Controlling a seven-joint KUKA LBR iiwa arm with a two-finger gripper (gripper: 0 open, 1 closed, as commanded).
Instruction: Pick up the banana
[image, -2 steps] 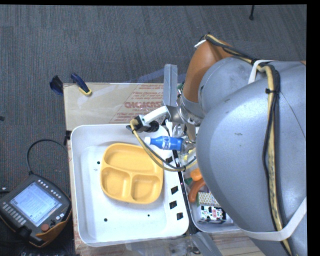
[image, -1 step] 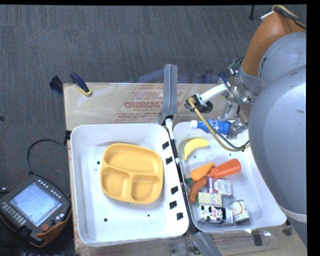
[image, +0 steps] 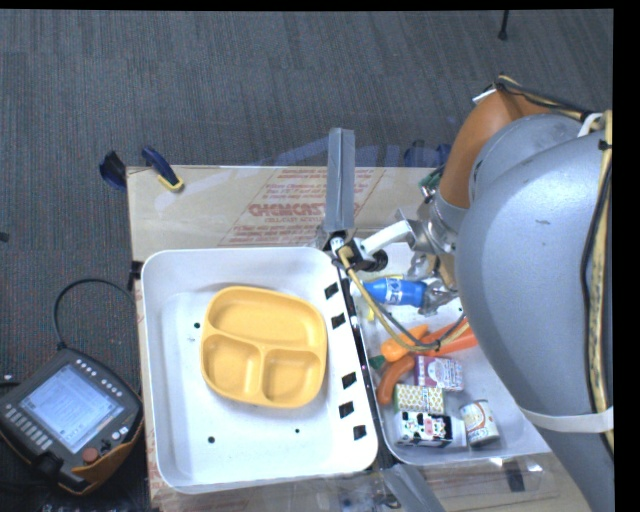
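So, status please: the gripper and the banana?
Grey arm low over right white bin. Banana hold unconfirmed. Blue plastic bottle, orange carrots crowded beside it.

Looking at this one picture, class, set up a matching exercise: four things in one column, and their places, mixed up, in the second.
Things:
1. yellow divided plate
2. blue bottle
3. small can
4. handheld control pendant

Places:
A. right bin, near front corner
B. on the floor, left of the bench
C. middle of the left bin
D. right bin, toward the back, beside the arm

Pairs: 1-C, 2-D, 3-A, 4-B
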